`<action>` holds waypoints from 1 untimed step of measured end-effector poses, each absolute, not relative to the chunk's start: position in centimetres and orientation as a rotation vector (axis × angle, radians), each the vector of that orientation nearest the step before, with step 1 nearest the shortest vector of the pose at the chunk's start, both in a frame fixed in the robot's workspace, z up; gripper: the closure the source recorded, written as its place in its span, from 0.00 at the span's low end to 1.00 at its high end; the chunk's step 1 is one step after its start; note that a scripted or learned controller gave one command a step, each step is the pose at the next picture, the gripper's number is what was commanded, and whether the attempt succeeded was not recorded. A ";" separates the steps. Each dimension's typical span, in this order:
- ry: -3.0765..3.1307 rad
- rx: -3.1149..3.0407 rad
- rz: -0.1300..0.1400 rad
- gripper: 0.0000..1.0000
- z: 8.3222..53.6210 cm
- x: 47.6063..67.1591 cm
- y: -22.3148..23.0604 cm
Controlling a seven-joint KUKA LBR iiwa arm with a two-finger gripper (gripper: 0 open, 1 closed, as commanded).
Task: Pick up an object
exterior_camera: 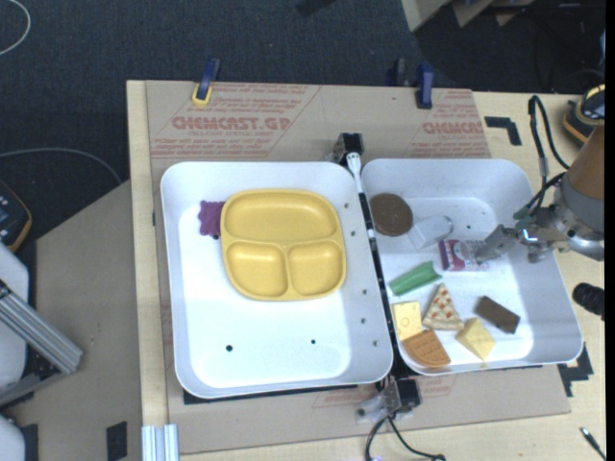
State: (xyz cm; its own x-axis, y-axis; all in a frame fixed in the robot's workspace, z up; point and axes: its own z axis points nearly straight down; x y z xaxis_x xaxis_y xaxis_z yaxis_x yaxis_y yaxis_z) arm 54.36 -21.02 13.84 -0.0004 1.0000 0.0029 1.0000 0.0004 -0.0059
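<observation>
White bins: two shallow bins sit side by side on the counter (pixel 144 257); the left bin (pixel 192 334) holds a yellow divided tray (pixel 283 241) with a purple scrap (pixel 209 217) touching its left edge.
Right bin (pixel 538 339): it carries the loose pieces, with a brown disc (pixel 391 214) at the far left, a green stick (pixel 414 279) below it, and a pizza-slice piece (pixel 441 307), a yellow block (pixel 406 316), a waffle-like round (pixel 426 348), a pale cheese wedge (pixel 477 338) and a brown bar (pixel 498 313) along the near side.
Gripper (pixel 480 251): it reaches in from the right, low over the middle of the right bin; whether it is apart or together cannot be told.
Likely target: a small purple-and-white packet (pixel 450 254) lies just to the left of the gripper tip, close to touching; nothing is visibly held.
Key relation: the packet lies left of the gripper, roughly in line with the arm's reach, its long axis running near to far. The green stick lies nearer and further left, slanted.
Judgement: the pick looks not yet done.
</observation>
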 end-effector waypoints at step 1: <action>-2.218 -2.220 -0.002 0.00 8.8 54.4 -21.0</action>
State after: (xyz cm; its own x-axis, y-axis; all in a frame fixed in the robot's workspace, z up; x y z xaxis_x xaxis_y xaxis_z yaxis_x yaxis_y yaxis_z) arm 54.45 -20.96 8.80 0.0006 1.0000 0.0032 1.0000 -0.0006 -0.0018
